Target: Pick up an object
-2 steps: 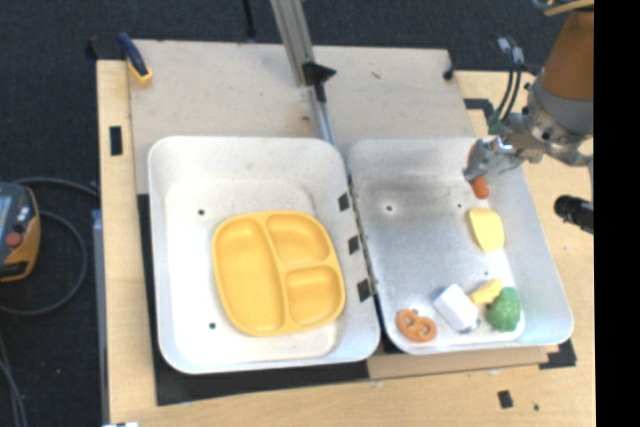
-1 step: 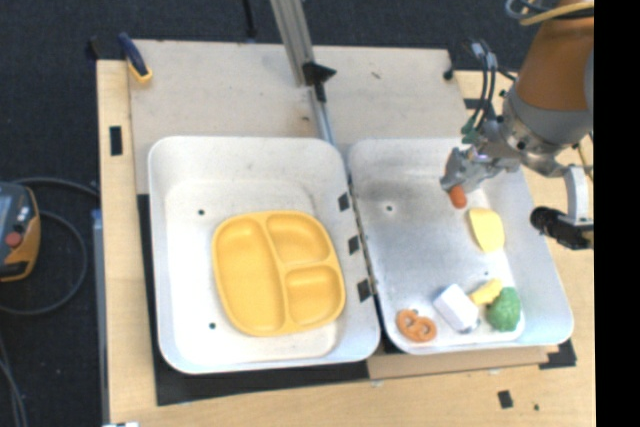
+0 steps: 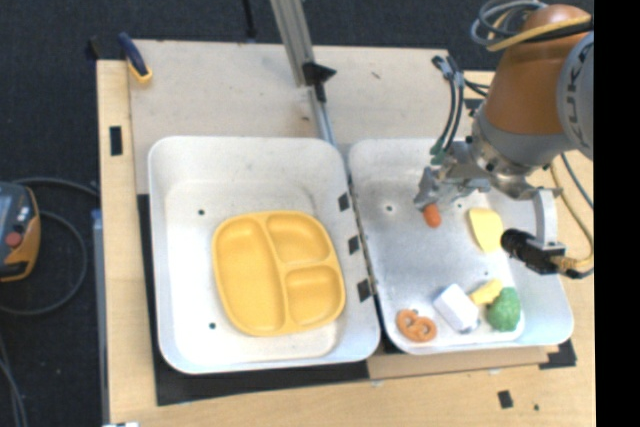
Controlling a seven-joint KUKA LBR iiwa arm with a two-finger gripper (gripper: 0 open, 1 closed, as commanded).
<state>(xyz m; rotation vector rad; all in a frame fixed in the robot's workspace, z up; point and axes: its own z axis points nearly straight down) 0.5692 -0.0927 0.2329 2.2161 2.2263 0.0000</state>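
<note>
**A:** Nearest you, along the front wall of the right bin [image 3: 560, 330], sit four small pieces: an orange pretzel-shaped toy [image 3: 416, 325], a white block [image 3: 455, 307], a small yellow piece [image 3: 486, 291] and a green lumpy thing [image 3: 504, 310].

**B:** And the gripper [image 3: 437, 196]?

**A:** You'll find it over the middle of that bin, with a small orange-red object [image 3: 432, 214] directly under its tip. Whether the fingers are spread or closed I cannot tell; the wrist hides them. I also can't say if they touch the piece.

**B:** How would it handle?

**A:** My guess is light, hard plastic, smooth and a bit slippery, so it may squirt out sideways. You'd want to pinch it across its narrow middle, squarely. A pale yellow wedge [image 3: 485, 229] lies just beside it to the right, apart from it.

**B:** The left bin [image 3: 170, 165]?

**A:** It holds a yellow divided tray [image 3: 278, 270].
</note>
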